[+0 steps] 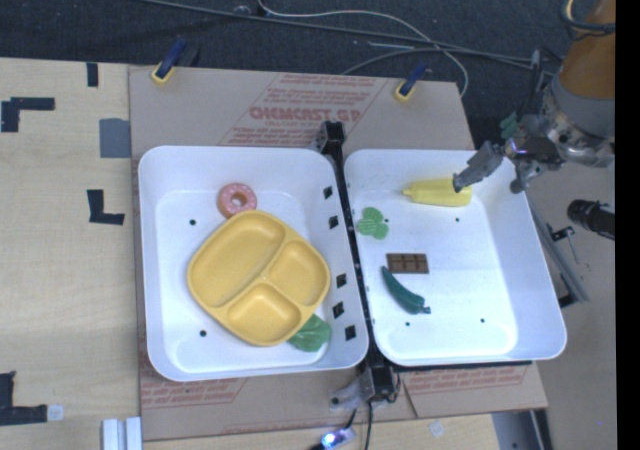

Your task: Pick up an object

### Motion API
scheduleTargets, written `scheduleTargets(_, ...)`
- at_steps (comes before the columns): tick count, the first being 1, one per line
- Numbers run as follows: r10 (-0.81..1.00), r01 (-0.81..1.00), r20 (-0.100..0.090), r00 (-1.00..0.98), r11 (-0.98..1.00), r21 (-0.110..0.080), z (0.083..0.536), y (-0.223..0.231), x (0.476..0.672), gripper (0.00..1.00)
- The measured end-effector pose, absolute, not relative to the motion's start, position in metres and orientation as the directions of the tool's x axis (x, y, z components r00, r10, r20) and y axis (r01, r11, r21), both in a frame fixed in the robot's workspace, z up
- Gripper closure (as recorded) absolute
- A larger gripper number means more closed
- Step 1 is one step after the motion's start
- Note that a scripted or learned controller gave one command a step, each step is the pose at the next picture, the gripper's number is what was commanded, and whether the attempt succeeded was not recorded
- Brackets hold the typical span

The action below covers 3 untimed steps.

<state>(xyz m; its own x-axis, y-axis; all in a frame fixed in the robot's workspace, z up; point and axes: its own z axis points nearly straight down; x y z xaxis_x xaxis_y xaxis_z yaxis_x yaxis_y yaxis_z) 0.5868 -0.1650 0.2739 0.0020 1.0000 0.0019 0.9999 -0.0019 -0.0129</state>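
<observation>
The right bin (520,308) is taken as landmark. Toward its near side a green pepper (403,291) and a chocolate bar (407,263) are seen; a green leaf (372,224) lies by its left wall. At its far side, a yellow banana (438,194) is touched by one finger (472,172) of the spread pincer (497,172), not pinched.

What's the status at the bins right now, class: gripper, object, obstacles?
Gripper open, over right bin's far edge, holding nothing. Nearest object: yellow banana, one finger beside its right end. Chocolate bar and green pepper lie apart, nearer the camera.
</observation>
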Motion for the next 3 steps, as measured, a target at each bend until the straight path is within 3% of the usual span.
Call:
scheduleTargets(1,1.000,1.000,0.000,-0.001,0.001,-0.001,0.281,-0.165,0.589,0.00)
scheduleTargets(3,1.000,1.000,-0.001,0.000,0.000,-0.006,0.181,-0.180,0.584,0.00)
